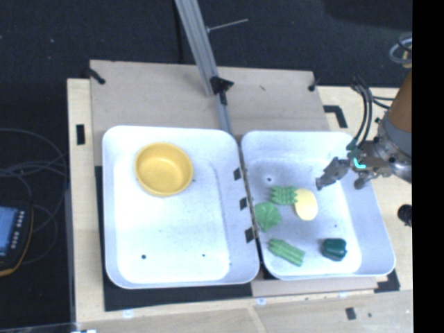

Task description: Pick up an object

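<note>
My gripper [345, 177] hangs over the upper right part of the right bin [291, 144], its two fingers spread apart with nothing between them. Below and to its left lie a yellow pineapple-like toy with green leaves [300, 203], a light green leafy piece [267, 216], and a green ridged vegetable [286, 252]. A dark green pepper [334, 249] sits near the bin's lower right corner. None of them touches the gripper.
The left bin [173, 248] holds a yellow bowl [164, 168] in its upper left part. A grey metal pole [201, 44] slants up from the bench behind the bins. Cables run beside the arm at the right.
</note>
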Controlling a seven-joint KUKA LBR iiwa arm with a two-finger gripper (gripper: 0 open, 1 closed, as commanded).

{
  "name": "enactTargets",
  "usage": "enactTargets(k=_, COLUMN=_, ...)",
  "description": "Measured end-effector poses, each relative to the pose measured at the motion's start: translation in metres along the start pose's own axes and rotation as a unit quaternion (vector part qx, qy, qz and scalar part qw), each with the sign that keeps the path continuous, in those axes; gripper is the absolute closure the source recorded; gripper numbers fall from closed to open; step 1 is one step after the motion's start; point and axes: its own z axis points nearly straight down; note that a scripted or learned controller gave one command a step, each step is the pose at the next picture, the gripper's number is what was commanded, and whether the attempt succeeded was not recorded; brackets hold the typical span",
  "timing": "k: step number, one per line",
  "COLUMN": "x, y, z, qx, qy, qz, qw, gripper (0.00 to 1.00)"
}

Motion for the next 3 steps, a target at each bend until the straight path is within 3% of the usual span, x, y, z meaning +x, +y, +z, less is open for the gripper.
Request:
enactTargets(k=1, x=0.0, y=0.0, z=0.0, qx=0.0, qy=0.0, qz=0.0, qw=1.0, gripper=0.0)
enactTargets(k=3, x=0.006, y=0.005, z=0.102, qx=0.002, qy=0.0, qz=0.0, qw=1.0, gripper=0.0)
